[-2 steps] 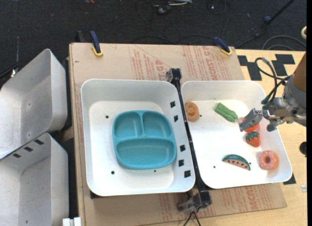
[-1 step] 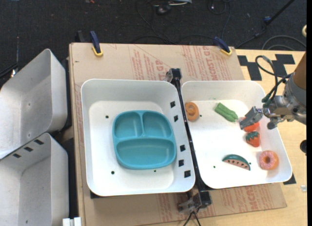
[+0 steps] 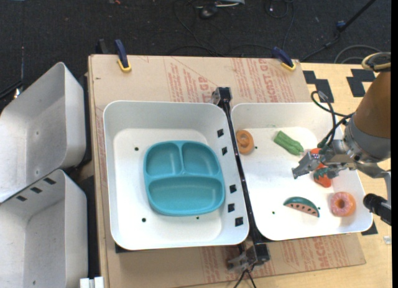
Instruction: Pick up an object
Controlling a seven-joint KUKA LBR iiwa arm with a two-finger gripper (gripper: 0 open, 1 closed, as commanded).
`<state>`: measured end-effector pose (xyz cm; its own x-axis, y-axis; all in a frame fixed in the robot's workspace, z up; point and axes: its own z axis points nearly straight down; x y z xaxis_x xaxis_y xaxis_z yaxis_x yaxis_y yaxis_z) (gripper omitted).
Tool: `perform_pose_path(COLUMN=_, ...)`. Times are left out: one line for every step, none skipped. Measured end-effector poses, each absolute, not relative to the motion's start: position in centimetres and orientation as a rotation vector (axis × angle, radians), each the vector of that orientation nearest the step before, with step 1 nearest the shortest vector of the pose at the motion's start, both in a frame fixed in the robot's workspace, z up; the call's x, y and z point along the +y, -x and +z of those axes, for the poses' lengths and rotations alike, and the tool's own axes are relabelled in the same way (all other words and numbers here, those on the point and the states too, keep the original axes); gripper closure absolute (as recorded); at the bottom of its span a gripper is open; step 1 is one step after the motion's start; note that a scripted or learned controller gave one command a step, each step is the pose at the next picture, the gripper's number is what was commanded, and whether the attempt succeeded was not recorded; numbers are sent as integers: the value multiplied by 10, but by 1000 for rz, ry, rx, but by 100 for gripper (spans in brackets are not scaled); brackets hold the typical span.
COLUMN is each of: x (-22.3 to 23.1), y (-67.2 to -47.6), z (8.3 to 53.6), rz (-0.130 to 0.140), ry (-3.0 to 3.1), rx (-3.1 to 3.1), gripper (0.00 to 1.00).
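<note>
My gripper [image 3: 313, 165] hangs low over the right part of the right bin [image 3: 267, 116], with the arm coming in from the right. A small red-orange toy with a green bit [image 3: 323, 178] lies right beneath it, partly covered by the gripper's body; whether the two touch is unclear. In the same bin lie a green piece [image 3: 288, 142], an orange ring-shaped toy [image 3: 245, 142], a watermelon slice [image 3: 302, 206] and a pink donut [image 3: 342, 204].
The left bin [image 3: 124, 125] holds a teal divided plate [image 3: 184, 177]. A black divider with clips [image 3: 235, 156] runs between the bins. Two more white bins [image 3: 37, 131] stand off the bench at the left. Cables hang near the arm at the right.
</note>
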<state>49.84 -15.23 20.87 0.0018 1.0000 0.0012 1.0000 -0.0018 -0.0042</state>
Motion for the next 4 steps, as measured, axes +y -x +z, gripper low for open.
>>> perform_pose_path(x=-150, y=-493, z=146, rz=4, ry=2220, rx=-2216, gripper=0)
perform_pose_path(x=-149, y=-492, z=92, rz=4, ry=2220, rx=-2216, gripper=0)
perform_pose_path(x=-150, y=-493, z=105, rz=0, ry=2226, rx=-2217, gripper=100)
perform_pose_path(x=-147, y=-502, z=151, rz=-3, ry=2221, rx=-2227, gripper=100)
